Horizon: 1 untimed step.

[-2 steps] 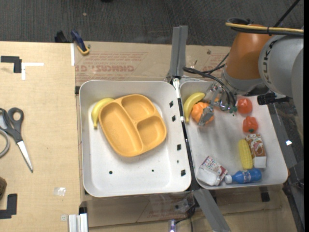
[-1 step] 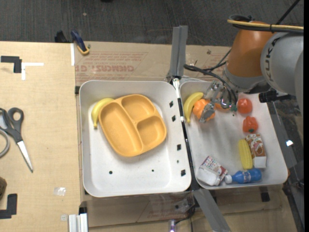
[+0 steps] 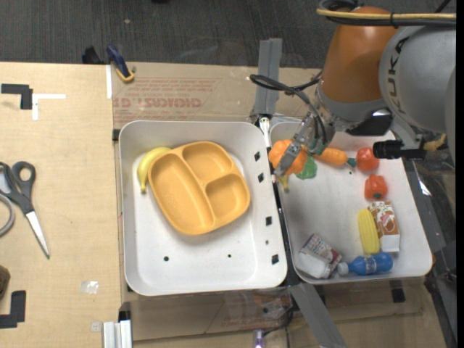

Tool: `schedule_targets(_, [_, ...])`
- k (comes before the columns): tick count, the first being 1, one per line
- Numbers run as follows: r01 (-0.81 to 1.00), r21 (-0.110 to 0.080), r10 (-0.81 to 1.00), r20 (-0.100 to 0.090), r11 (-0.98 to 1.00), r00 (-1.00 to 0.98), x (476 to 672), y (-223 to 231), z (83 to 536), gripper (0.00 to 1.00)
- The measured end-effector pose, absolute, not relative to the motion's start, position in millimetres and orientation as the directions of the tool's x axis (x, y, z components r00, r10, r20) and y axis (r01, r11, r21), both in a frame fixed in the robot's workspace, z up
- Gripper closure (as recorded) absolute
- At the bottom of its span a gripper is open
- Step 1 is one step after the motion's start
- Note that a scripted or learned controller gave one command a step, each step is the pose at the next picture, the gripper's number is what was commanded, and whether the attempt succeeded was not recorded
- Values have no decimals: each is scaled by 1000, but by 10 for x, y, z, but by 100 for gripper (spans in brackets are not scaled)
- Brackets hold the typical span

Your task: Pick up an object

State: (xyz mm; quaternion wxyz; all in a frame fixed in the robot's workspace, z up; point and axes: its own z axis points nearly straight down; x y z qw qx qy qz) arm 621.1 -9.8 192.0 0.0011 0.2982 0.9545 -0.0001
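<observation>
My gripper [image 3: 291, 158] hangs over the upper left corner of the right bin [image 3: 341, 209], close to the wall between the two bins. An orange toy [image 3: 280, 153] sits between its fingers, and the gripper is shut on it. A green toy [image 3: 309, 170] lies just below and right of the fingers, touching the orange one. A carrot [image 3: 334, 156] lies to the right of the gripper.
The right bin also holds a red tomato [image 3: 367, 158], a red pepper [image 3: 375, 187], a corn cob [image 3: 368, 231], a small carton [image 3: 386, 225], a blue bottle [image 3: 372, 264] and a white packet [image 3: 318, 254]. In the left bin [image 3: 203, 267] an orange divided plate [image 3: 199, 187] lies over a banana [image 3: 147, 167].
</observation>
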Motion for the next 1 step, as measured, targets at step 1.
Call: schedule_targets(1, [695,-1,695,-1,719,-719,5851,495,2102,100])
